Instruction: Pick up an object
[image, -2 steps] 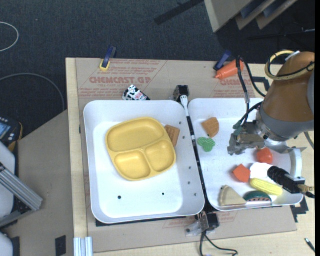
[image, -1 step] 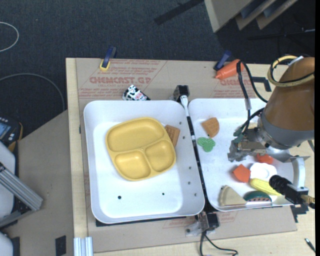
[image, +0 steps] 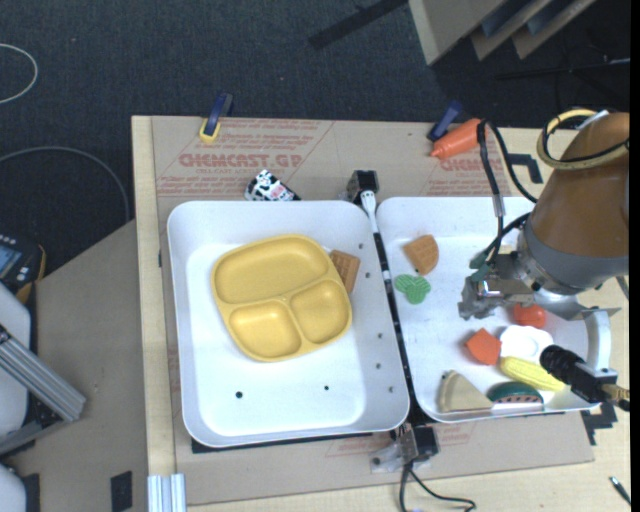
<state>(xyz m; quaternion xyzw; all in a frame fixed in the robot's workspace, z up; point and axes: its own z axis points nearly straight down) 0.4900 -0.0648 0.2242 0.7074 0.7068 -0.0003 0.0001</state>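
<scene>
Nearest, along the front wall of the right bin (image: 440, 340): a tan wedge-shaped slice (image: 462, 392), with a watermelon slice (image: 517, 397) touching its right end. Just behind those, a yellow corn-like piece (image: 528, 373), and against its far side a white round piece (image: 520, 343). Left of the white piece, an orange-red chunk (image: 483, 346). Behind the white piece, a red piece (image: 530, 317), partly tucked under the arm.

Over the middle of the same bin, the tool (image: 480, 297), carried by the grey and orange arm reaching in from the right. Open or closed: impossible to tell from this angle.

Closest to the tool, the orange-red chunk, just on its near side. Just to its right, the red piece. To its left, near but apart, a green leafy piece (image: 412, 289). Farther back and left, an orange-brown bread-like piece (image: 423, 253).

In the left bin (image: 290, 390), a yellow three-compartment plate (image: 280, 297), with a brown waffle-like piece (image: 346, 268) against its far right edge.

Farthest, on the worktop (image: 300, 150) beyond the bins, a black-and-white cow-patterned toy (image: 268, 186).
</scene>
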